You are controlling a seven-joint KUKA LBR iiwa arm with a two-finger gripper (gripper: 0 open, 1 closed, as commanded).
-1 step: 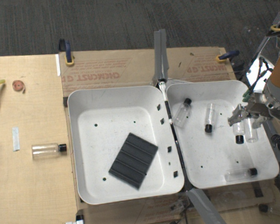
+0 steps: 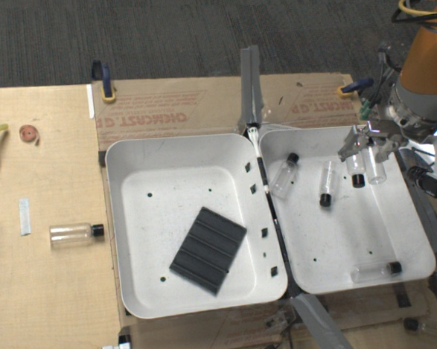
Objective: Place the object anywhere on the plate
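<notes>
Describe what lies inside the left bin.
The left bin holds one dark ribbed plate, lying flat and tilted. Whatever is beneath the plate is covered.

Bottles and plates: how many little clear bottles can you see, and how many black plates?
Clear bottles: 5, with 1 on the wooden bench, 3 lying in the right bin at and, and 1 by the gripper at
Black plate: 1
Total: 6
</notes>
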